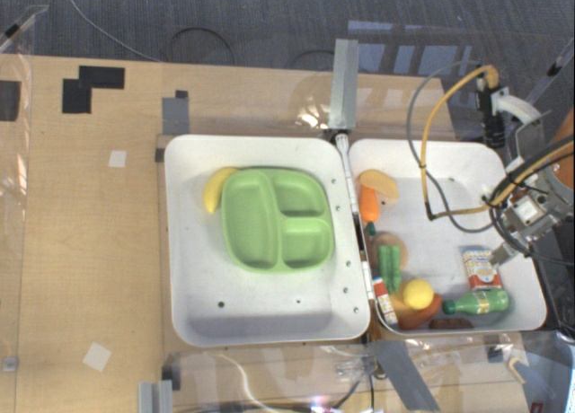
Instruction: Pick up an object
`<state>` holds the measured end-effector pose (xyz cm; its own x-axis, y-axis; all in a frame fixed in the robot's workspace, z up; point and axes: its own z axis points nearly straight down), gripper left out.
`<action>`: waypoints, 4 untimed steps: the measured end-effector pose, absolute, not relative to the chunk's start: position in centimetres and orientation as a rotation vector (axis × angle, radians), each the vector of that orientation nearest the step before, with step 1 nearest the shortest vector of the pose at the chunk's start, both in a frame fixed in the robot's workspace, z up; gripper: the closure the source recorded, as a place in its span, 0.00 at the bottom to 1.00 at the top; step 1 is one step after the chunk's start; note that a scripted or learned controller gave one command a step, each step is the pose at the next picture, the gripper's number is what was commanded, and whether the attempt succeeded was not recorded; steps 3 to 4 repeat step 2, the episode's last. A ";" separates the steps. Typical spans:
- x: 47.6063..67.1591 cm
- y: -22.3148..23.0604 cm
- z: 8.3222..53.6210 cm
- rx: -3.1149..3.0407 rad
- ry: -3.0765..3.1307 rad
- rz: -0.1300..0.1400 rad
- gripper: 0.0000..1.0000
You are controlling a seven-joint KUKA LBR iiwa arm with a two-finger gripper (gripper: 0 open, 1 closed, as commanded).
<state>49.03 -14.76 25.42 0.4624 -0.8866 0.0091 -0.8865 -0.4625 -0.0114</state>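
The right bin (449, 178) holds several toy foods. A red and white can (478, 268) stands near its right wall, with a green bottle (476, 303) lying just in front of it. A yellow lemon (417, 294) rests on a brown piece at the front. An orange carrot (368, 204) and a pale orange wedge (380, 184) lie by the left wall, and a green vegetable (390, 263) sits below them. My gripper (499, 253) reaches in from the right edge, its tip just above and right of the can, holding nothing that I can see.
The left bin (193, 294) carries a green divided plate (274, 220) with a yellow banana (213, 190) tucked at its upper left. Yellow and black cables (431, 133) loop over the right bin's back half. A metal post (343, 79) stands between the bins at the back.
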 end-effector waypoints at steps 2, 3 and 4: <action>49.0 -18.0 28.4 -2.613 1.736 -0.028 1.00; 49.0 -18.0 28.4 -2.613 1.736 -0.028 1.00; 49.0 -18.0 28.4 -2.613 1.736 -0.028 1.00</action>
